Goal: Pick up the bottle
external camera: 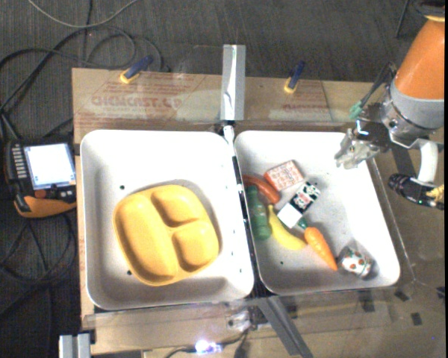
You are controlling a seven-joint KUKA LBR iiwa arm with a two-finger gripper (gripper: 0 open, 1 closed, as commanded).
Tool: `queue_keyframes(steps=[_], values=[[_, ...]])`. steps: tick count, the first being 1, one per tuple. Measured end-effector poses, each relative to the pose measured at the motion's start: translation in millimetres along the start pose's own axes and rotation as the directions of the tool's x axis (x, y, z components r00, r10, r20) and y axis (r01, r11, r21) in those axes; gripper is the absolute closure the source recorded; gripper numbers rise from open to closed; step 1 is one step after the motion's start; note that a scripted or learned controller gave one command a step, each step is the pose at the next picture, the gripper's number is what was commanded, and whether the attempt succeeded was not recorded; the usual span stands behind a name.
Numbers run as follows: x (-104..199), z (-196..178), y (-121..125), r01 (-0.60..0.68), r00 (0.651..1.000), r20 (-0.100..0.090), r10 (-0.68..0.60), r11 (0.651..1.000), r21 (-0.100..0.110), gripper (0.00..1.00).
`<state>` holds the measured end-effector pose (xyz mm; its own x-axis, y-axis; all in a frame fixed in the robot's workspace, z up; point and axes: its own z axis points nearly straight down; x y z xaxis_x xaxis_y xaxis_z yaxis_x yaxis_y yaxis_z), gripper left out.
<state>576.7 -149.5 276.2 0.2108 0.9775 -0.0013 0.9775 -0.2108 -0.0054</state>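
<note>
Two bins on worktop | bottle wedged by left wall, banana and carrot alongside | pincer over rim, opening undetermined

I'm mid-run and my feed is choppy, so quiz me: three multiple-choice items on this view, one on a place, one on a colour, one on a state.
1. Where is the yellow tray?
A. left bin
B. right bin
C. on the floor

2. What colour is the bottle by the right bin's left wall?
A. blue
B. green
C. white

3. How does the end effector stand to the bottle?
A. clamped on it
B. touching its cap
C. apart from it, at the right bin's upper right corner

Answers: 1 A, the tray lies in the left bin. 2 B, its body is green, beside the banana. 3 C, bare bin floor and other items lie between them.
</note>
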Motion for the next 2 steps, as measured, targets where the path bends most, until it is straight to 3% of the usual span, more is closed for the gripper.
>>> queue_keyframes(steps=[1, 2], values=[[0, 0, 0, 0.000, 1.000, 0.000, 0.000, 1.000, 0.000, 0.00], [9, 24, 47, -0.048, 0.999, 0.000, 0.048, 0.999, -0.002, 0.00]])
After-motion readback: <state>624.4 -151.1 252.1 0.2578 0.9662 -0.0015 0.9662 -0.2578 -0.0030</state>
